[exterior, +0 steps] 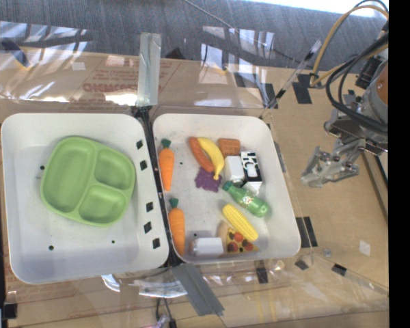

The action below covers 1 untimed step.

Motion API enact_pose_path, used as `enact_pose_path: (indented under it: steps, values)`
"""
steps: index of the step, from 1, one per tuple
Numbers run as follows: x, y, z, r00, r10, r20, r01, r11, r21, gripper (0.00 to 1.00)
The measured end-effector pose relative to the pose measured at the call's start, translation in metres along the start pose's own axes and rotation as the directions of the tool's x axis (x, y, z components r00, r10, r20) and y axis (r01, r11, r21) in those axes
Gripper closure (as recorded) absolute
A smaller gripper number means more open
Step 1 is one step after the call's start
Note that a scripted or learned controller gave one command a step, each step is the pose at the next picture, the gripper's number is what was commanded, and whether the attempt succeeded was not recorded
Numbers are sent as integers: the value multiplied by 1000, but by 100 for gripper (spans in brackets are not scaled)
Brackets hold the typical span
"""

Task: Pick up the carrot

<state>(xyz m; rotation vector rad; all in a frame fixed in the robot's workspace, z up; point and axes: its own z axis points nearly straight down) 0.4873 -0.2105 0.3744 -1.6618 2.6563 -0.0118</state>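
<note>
Two orange carrots with green tops lie along the left wall of the right bin (280, 183). One carrot (166, 167) is toward the back and the other carrot (177, 228) is near the front. My gripper (326, 169) hangs over the bare bench to the right of that bin, well apart from both carrots, with nothing between its fingers (313, 173), which stand apart.
The right bin also holds a banana (212, 155), a purple grape bunch (206, 180), a green bottle (247, 199), a corn cob (240, 223), a brown cracker (229, 146) and small boxes. A green divided plate (89, 180) sits in the left bin (20, 183). Cables run at the upper right.
</note>
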Motion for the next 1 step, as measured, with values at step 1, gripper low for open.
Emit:
enact_pose_path:
  steps: [1]
  values:
    - [3, 8, 5, 947, -320, 1, 320, 947, -7, 100]
